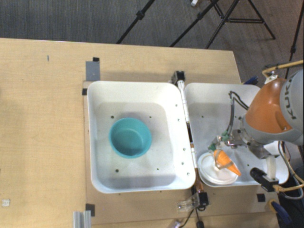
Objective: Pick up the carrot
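1. In the right white bin (pixel 209 103), near its front left corner, the orange tapered carrot (pixel 225 161) lies on a small round white plate (pixel 211 174).
2. Just above the carrot's thick end sits the pincer (pixel 223 144) of the grey, orange-banded arm (pixel 270 110); whether it is spread or pressed together cannot be told.
3. In the left white bin (pixel 102 175) a teal round bowl (pixel 130 137) stands upright on the light wooden table (pixel 42 127).
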Motion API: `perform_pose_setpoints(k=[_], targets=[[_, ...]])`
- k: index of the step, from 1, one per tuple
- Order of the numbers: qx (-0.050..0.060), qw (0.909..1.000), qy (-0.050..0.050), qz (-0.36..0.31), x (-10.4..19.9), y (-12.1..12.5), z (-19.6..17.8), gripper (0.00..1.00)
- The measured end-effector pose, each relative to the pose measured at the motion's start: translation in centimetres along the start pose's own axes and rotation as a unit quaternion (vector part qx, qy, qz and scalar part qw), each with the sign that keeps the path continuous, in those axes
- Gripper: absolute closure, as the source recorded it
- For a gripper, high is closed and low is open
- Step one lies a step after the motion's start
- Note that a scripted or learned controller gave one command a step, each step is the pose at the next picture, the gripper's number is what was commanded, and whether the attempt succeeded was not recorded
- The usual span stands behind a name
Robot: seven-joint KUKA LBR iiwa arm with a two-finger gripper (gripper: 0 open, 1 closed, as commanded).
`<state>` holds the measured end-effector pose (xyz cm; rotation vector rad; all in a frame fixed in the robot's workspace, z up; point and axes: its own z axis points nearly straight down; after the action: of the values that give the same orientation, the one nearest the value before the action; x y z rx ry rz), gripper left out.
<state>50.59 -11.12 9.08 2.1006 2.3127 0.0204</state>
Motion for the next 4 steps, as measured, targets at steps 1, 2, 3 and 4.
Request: perform_pose_setpoints(k=[1, 2, 3, 4], targets=[[-0.004, 1.0, 0.0, -0.001, 0.1, 0.4, -1.2, 1.0], [0.007, 0.9977, 0.002, -0.067, 6.9, -0.8, -9.5, 1.0], [0.007, 0.9998, 0.001, 0.018, 1.6, 4.0, -11.3, 1.0], [0.007, 0.9998, 0.001, 0.018, 1.6, 4.0, -11.3, 0.0]])
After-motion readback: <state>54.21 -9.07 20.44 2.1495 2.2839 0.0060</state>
